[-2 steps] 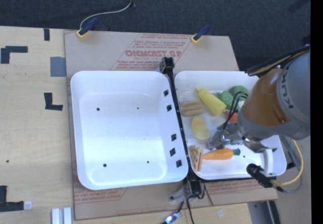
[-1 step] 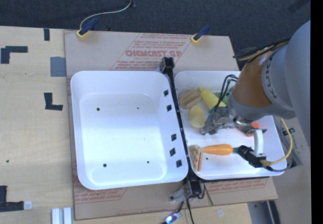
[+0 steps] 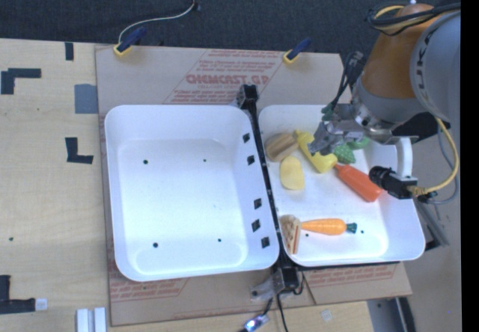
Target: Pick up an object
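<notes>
Over the right bin [image 3: 400, 248], the gripper [image 3: 327, 137] hangs low from the grey arm [image 3: 419, 61], which comes in from the right with its orange band [image 3: 393, 61] above the wrist. The dark fingers point down and to the left, toward the far half of the bin, and whether they are spread or closed cannot be told from this slant; nothing is plainly seen between them.

Just under and beside the fingers lies a yellow piece [image 3: 318, 155], long and bent, with a green piece [image 3: 346, 151] touching it on the right, partly hidden by the wrist. Left of these, near the divider, sits a tan bun [image 3: 281, 146]. Just below the bun lies a pale yellow lump [image 3: 292, 173], close to the yellow piece but apart from it. To the right of the lump an orange-red piece [image 3: 358, 182] lies slantwise, its upper end near the green piece. Nearer the front edge a carrot [image 3: 325, 227] lies across the bin, its green tip to the right, and a small brown striped thing [image 3: 290, 233] rests by the divider at its left end.

A black cable fitting [image 3: 393, 181] hangs beside the bin's right wall. The left bin [image 3: 120, 173] stands against the right one, both on a cardboard sheet [image 3: 217, 76] held by two blue clamps [image 3: 129, 39]
</notes>
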`<state>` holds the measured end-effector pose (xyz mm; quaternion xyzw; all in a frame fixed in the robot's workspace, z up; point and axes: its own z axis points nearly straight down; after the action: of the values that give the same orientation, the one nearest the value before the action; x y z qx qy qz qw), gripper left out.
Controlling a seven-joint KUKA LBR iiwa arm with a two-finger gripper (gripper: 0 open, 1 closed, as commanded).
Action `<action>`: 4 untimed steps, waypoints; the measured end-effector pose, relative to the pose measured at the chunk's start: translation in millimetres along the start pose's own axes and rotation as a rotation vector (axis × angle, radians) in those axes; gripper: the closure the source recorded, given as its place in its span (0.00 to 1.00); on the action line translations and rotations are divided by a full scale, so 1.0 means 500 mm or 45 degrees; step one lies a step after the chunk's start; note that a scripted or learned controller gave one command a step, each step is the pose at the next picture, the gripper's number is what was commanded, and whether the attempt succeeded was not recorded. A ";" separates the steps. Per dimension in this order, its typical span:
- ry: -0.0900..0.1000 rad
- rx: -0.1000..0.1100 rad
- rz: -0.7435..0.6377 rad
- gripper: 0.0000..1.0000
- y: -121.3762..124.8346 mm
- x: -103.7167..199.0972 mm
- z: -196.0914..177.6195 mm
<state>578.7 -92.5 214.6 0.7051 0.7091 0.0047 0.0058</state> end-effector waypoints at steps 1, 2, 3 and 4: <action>0.000 -0.005 0.001 1.00 0.077 0.060 -0.406; 0.003 0.038 0.005 1.00 0.051 0.067 -0.140; 0.000 -0.004 0.001 1.00 0.191 0.119 -0.568; 0.003 0.036 0.002 1.00 0.179 0.206 -0.327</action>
<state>665.3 11.0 379.1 0.7055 0.7086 -0.0044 -0.0050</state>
